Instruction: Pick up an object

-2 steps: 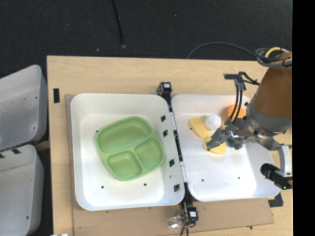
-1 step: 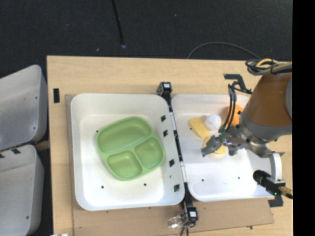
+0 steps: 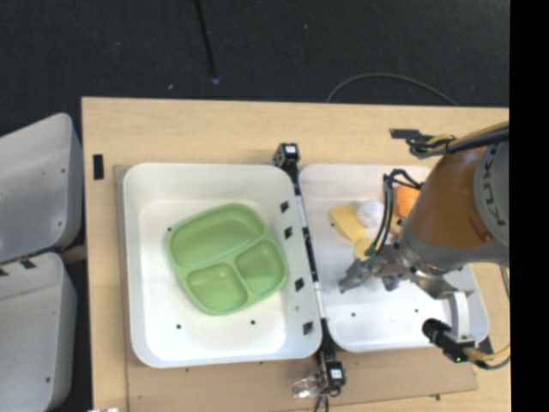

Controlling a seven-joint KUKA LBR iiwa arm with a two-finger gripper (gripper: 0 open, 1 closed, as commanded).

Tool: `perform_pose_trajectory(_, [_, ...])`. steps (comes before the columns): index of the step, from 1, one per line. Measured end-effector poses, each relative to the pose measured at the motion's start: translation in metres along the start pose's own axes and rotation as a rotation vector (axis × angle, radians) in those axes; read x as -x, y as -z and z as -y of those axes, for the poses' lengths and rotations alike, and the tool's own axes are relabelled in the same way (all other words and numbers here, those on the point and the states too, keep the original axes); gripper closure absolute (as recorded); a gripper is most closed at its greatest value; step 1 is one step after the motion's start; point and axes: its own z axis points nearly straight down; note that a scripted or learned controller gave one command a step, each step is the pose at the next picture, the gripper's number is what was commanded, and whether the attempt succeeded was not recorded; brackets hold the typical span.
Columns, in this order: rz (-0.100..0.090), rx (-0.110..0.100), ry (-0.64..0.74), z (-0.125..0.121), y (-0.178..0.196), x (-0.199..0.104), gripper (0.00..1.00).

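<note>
We see the end effector (image 3: 358, 275) low in the right bin (image 3: 377, 329), though we cannot tell its state, just below a yellow block (image 3: 346, 222) that looks light, stiff and best pinched across its short sides.

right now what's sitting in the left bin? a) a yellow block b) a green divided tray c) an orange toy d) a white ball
b: the green divided tray lies alone on the floor of the left bin, while the yellow piece, the white ball and the orange item are all in the right bin, next to the arm.
</note>
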Motion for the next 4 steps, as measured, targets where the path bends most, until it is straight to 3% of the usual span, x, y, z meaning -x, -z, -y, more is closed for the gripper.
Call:
perform_pose_trajectory(1, [0.0, 0.001, -0.002, 0.001, -0.044, 0.001, 0.0])
perform_pose_trajectory(2, [0.001, 0.007, -0.012, -0.001, -0.031, 0.002, 1.0])
perform_pose_trajectory(4, [0.002, 0.012, 0.004, -0.011, 0.077, -0.001, 1.0])
